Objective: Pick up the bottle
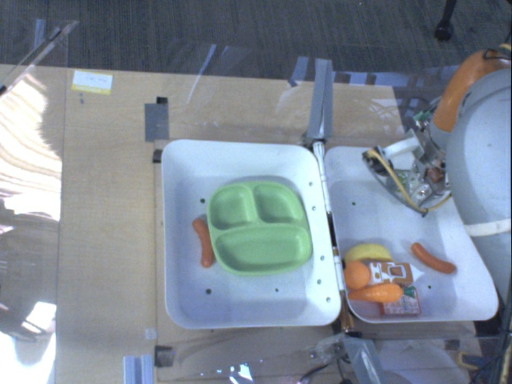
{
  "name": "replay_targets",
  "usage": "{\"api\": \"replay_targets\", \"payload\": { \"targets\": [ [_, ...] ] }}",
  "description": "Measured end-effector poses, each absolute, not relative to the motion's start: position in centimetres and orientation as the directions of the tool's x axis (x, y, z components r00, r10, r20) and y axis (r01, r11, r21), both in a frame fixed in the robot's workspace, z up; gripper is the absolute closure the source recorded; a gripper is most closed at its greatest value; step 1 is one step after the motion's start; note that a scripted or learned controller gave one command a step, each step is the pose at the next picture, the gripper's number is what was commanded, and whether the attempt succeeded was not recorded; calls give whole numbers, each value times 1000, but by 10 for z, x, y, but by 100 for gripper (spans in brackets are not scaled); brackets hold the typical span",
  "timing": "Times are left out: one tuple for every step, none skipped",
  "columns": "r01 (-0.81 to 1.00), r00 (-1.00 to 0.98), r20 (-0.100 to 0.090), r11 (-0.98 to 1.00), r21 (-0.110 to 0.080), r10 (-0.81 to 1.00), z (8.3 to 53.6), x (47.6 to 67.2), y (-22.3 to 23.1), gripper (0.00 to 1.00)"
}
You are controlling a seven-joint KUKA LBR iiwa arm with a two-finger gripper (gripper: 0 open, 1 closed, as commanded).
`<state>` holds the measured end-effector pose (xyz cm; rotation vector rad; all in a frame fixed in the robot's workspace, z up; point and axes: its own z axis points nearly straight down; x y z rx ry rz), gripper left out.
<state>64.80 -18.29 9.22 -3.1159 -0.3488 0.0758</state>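
Where the wooden worktop (96, 214) lies bare at the far left, there is free room, but the task does not reach there. Next comes the left bin (172, 294), holding a small orange-red sausage (205, 245) just beside a green divided plate (260, 229). Across the shared rim, the right bin (376, 214) has a tight cluster against its near wall. In it are a yellow fruit (368, 253), an orange ball (357, 274), a carrot (376, 293), a red carton (404, 304) and a small white-and-brown labelled container. That container is most likely the bottle (390, 273); it lies on its side, touching its neighbours. A second sausage (433, 258) lies apart to the right. Near the bin's far right corner hangs the gripper (418, 184), trailing yellow cable, well apart from the bottle; whether its jaws are open or closed cannot be told. The grey arm (480, 158) fills the right edge. A good approach would descend from above, jaws spanning the bottle's narrow width. The crowding and the near wall leave little side room, while the bin's middle floor is open for travel.
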Motion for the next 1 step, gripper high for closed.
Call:
{"api": "replay_targets", "payload": {
  "targets": [
    [208, 978, 9, -978, 6, 208, 266, 619, -164, 100]
  ]
}}
